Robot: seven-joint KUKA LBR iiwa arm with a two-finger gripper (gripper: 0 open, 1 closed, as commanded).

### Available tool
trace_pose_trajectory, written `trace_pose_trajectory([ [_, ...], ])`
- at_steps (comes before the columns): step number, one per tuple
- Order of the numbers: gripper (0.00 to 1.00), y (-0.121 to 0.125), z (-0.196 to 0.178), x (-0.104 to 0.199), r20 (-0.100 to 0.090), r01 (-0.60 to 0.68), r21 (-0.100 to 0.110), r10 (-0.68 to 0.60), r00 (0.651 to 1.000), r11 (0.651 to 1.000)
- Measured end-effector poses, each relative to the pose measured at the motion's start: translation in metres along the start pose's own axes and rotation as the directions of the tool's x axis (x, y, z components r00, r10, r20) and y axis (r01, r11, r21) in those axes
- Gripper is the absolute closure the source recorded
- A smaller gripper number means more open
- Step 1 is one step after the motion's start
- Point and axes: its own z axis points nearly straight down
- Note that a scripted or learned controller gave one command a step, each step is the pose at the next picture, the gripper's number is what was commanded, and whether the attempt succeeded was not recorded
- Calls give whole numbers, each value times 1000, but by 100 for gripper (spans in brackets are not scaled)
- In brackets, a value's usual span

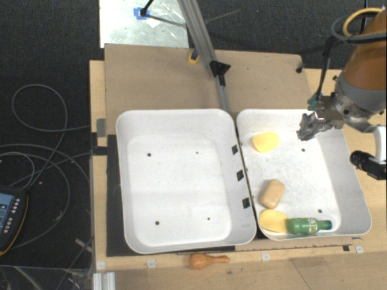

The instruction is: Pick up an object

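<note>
The right bin (pixel 344 180) holds a yellow lump (pixel 265 142) near its back left, a tan oval block (pixel 272 193) in the middle left, a yellow wedge (pixel 273 220) at the front, and a green bottle (pixel 308 225) lying on its side against the front wall. My gripper (pixel 307 128) hangs over the back of the right bin, to the right of the yellow lump and apart from it. Nothing shows between its dark fingertips.
The left bin (pixel 130 132) lies beside the right one, with black clips (pixel 239 175) along the shared wall. An orange pear-shaped toy (pixel 208 260) lies on the bench in front of the bins. A slanted metal pole (pixel 202 35) crosses the back. Cables lie on the floor at left.
</note>
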Motion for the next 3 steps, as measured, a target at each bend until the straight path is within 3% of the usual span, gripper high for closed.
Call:
trace_pose_trajectory([
  [3,100,-25,38,165,-1,1,1,-1,1000,1000],
])
